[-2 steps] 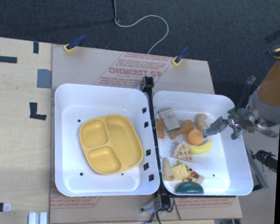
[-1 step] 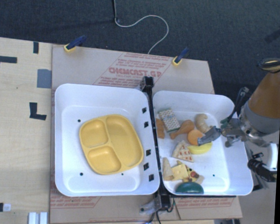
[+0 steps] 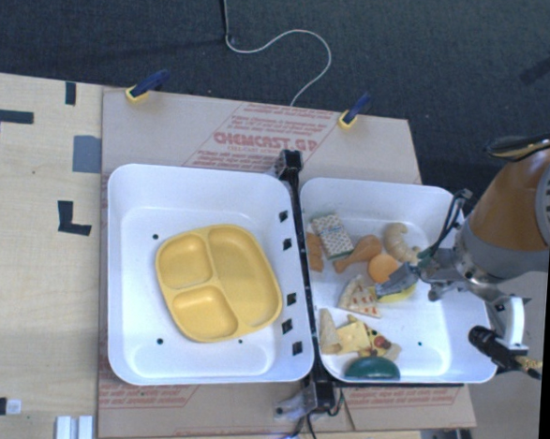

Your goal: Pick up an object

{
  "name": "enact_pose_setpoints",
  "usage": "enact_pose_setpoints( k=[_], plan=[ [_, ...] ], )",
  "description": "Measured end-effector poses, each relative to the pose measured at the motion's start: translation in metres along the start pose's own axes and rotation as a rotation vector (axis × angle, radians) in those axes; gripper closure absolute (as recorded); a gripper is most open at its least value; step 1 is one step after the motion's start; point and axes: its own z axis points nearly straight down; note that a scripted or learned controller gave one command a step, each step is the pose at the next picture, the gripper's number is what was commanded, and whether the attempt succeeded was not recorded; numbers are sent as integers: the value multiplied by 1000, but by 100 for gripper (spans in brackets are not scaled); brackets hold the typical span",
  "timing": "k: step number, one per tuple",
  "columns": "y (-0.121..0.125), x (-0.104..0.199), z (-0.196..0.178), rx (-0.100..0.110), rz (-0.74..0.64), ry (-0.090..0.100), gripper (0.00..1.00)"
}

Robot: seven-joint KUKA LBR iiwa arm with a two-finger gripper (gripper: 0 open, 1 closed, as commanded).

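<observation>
My gripper (image 3: 412, 269) sits low in the right bin (image 3: 445, 212) among toy food; whether its fingers are spread, I cannot tell. Beside it, the orange ball (image 3: 382, 267): likely light, stiff, smooth. Grasp across its middle.

A robotics lab: clamped cardboard sheet (image 3: 253, 137), taped bench markers (image 3: 69, 216), toy food (image 3: 356, 337).

A single fixed camera looked down from above the bench at a slant, far enough back to take in both white bins (image 3: 123, 250) side by side. The arm (image 3: 510, 221) reached in from that view's right edge.
</observation>
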Motion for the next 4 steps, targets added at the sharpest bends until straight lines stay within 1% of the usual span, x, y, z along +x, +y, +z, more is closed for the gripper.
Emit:
enact_pose_setpoints(
  k=[1, 2, 3, 4],
  plan=[
    [1, 0, 51, -6, 2, -1, 0],
    [2, 2, 38, -9, -1, 3, 100],
    [-4, 8, -19, -9, 0, -2, 100],
    [-3, 9, -82, -10, -1, -2, 100]
  ],
)
